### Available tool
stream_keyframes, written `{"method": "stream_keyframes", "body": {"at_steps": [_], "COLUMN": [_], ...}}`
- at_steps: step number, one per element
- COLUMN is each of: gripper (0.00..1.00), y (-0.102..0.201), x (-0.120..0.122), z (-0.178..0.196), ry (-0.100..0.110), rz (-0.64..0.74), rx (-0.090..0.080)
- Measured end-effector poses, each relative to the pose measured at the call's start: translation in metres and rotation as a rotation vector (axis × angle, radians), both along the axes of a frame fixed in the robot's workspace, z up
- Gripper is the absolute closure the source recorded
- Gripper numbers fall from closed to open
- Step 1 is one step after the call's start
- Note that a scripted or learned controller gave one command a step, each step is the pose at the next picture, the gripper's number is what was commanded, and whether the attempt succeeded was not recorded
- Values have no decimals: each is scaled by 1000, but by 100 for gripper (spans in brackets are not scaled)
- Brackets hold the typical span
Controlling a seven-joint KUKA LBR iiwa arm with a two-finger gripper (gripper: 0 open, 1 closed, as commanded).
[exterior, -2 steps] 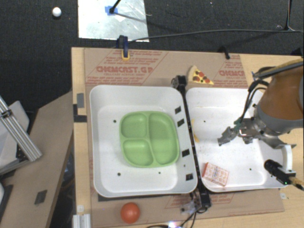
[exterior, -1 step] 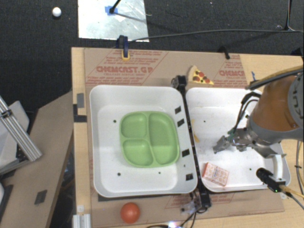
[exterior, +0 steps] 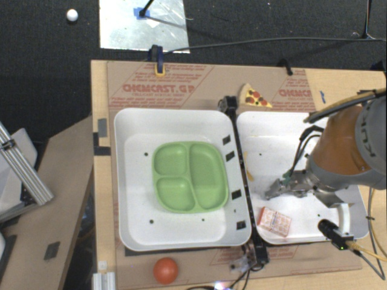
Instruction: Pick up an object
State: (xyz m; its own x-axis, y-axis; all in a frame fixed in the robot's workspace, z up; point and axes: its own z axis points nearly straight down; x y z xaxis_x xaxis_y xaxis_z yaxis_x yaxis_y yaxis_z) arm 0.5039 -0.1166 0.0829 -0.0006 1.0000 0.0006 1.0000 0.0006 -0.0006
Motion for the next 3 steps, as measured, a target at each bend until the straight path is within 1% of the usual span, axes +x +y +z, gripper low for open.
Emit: {"method": "stream_keyframes", "body": {"at_steps": [1, 2, 3], "gripper": [100, 100, 100], "y": [0, -4, -1], "x": [1, 2, 14], "z": [12, 56, 109], "ry": [-4, -6, -8], "rz": [1, 2, 4], "rx": [0, -2, -2]}}
